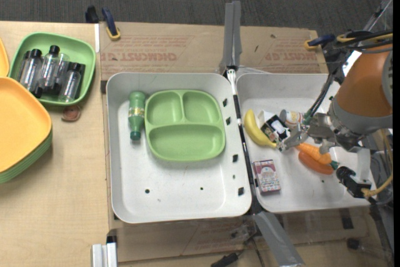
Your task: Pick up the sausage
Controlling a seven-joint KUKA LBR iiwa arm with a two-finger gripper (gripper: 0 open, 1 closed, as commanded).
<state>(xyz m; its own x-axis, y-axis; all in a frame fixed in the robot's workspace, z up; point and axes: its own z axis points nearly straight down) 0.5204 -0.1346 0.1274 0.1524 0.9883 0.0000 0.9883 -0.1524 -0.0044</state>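
Two shallow white bins stand side by side on the bench: the left white bin (122, 197) and the right white bin (300, 200). The left one holds one green plastic plate with three compartments (185, 124) and, just to its left, one green plastic bottle (135, 114) lying down.

The right bin holds one yellow banana (255, 129) on its left side, one small black-and-white packet (272, 129) just beside the banana, one small red-and-white box (266, 174) nearer, and one orange oblong thing (315, 158) further right. I cannot tell with certainty which of these things is the sausage.

The pincer (294, 137) hangs low over the right bin, between the packet and the orange thing. Whether it is wide or narrow I cannot tell.

On the bench far left sit a green square tray of small bottles (53, 69) and a stack of orange plates (22, 134).
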